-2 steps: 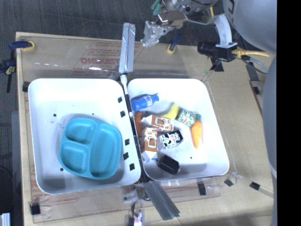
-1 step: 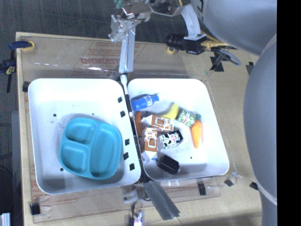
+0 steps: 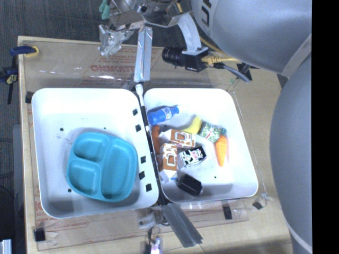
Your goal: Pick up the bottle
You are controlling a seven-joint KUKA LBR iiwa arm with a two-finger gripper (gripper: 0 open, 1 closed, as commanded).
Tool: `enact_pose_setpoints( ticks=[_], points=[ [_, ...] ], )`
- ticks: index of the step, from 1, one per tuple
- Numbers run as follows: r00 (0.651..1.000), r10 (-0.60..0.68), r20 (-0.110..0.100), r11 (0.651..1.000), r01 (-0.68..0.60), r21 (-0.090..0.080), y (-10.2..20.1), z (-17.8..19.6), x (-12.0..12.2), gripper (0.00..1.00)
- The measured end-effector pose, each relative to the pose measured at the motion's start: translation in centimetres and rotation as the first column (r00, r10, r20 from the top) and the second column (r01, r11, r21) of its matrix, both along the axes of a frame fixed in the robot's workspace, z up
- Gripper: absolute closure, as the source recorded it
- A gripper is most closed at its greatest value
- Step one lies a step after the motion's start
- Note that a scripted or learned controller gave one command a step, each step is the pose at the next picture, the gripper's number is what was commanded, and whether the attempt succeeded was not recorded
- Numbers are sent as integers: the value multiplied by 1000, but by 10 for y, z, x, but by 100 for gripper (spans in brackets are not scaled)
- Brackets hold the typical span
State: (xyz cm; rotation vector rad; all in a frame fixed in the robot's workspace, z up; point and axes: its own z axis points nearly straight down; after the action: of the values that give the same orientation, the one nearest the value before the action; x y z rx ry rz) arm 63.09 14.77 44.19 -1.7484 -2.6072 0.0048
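The left bin point(image 3: 47, 157) carries a blue divided tray point(image 3: 101, 165) in its lower half and nothing of the task. Past its far rim, at about twelve o'clock from that bin, hangs the gripper point(image 3: 112, 42), raised over the bench point(image 3: 58, 57) and outside both bins; whether it is wide or narrow I cannot tell from this slant, and nothing is seen in its grasp. The bottle point(image 3: 162, 114) is a small blue one lying on its side in the right bin point(image 3: 241, 142), in that bin's upper left corner, just beside the divider where the two bins meet. From the gripper it lies at roughly five o'clock, lower in the view and across the near rim of the right bin. Its long axis runs nearly across the view, pointing from nine towards three o'clock with the cap end tipped slightly up at the right. Just below and right of it crowd a yellow piece point(image 3: 193, 125), a green packet point(image 3: 211, 132), printed cartons point(image 3: 177, 147), an orange carrot point(image 3: 221, 149) and a black block point(image 3: 189, 184). By my judgement the coming move is a descent towards five o'clock, with the close set across the bottle's short width, and the divider wall beside it is the likely trouble.
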Motion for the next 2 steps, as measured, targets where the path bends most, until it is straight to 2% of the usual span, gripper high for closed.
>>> enact_pose_setpoints(
  ticks=[1, 2],
  points=[
    [996, 93, -1, 996, -93, -2, 49, -195, 25, 100],
    [1000, -13, 3, 1000, 13, -1, 26, -64, 25, 100]
  ],
)
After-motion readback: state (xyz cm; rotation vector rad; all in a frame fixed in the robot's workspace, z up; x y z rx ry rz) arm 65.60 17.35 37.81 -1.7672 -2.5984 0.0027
